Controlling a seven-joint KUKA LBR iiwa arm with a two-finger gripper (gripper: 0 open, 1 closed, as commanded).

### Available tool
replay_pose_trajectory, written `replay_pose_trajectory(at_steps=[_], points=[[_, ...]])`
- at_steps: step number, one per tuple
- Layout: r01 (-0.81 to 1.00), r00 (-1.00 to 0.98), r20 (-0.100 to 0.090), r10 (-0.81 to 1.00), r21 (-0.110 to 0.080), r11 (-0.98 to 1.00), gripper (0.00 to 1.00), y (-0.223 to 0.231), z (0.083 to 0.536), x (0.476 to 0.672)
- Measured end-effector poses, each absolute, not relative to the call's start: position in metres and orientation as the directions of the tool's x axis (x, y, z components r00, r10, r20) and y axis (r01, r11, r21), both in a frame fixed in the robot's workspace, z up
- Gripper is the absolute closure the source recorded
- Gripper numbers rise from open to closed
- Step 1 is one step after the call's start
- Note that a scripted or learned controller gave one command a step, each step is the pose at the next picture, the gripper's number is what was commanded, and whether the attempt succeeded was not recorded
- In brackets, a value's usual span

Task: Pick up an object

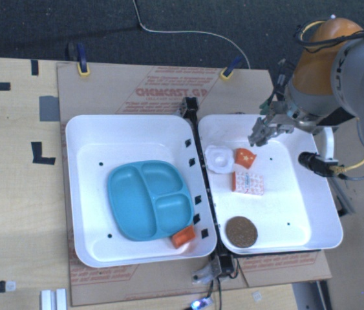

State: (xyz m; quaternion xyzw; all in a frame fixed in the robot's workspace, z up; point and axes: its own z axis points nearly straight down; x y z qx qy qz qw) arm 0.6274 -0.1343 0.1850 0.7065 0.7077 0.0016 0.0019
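My gripper [258, 137] hangs over the back of the right bin [311, 192], just above and to the right of a small orange block [245, 157]. Its fingers point down and nothing shows between them. Left of the orange block lies a small clear cup [219, 159]. Below the block lies a white patterned packet with an orange edge [249, 182]. A brown round disc [240, 231] rests near the front wall of the same bin.
The left bin [85, 173] holds a blue divided plate [149, 199] and an orange piece [183, 237] at its front right corner. A black divider [198, 173] runs between the bins. The arm's black cable fitting [317, 163] overhangs the right bin's right side.
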Motion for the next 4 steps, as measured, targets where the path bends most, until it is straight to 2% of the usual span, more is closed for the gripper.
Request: replay_pose_trajectory(at_steps=[1,3,4], points=[[1.000,-0.002,0.000,1.000,0.004,0.002,1.00,-0.134,0.231,0.629],[1.000,-0.005,0.001,1.000,-0.004,0.005,1.00,-0.027,0.220,0.583],[1.000,-0.007,0.003,1.000,-0.002,0.007,1.00,0.029,0.227,0.571]])
